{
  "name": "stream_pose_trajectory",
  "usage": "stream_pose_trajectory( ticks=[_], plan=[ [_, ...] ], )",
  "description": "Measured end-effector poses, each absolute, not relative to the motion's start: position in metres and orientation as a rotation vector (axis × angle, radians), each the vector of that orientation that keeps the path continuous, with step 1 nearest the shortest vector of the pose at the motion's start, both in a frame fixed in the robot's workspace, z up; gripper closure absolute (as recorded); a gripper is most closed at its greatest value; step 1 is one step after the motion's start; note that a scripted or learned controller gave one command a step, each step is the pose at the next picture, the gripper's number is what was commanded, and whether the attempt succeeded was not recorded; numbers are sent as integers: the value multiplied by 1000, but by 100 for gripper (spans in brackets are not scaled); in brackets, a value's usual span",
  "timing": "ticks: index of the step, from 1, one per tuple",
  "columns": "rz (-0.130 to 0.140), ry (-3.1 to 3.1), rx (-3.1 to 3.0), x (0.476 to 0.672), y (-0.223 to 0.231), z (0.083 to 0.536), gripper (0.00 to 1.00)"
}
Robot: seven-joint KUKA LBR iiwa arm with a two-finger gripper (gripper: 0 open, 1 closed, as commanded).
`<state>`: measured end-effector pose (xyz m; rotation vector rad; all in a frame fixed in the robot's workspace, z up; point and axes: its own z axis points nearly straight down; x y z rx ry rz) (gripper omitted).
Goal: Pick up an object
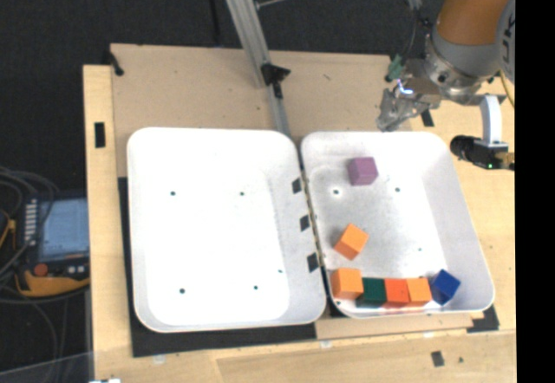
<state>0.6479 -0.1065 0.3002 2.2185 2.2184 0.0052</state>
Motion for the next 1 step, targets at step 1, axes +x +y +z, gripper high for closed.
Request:
stream_pose_trajectory(
  ticks=[1],
  plan=[
    [-3,2227,2217,636,-64,277,100]
  ],
)
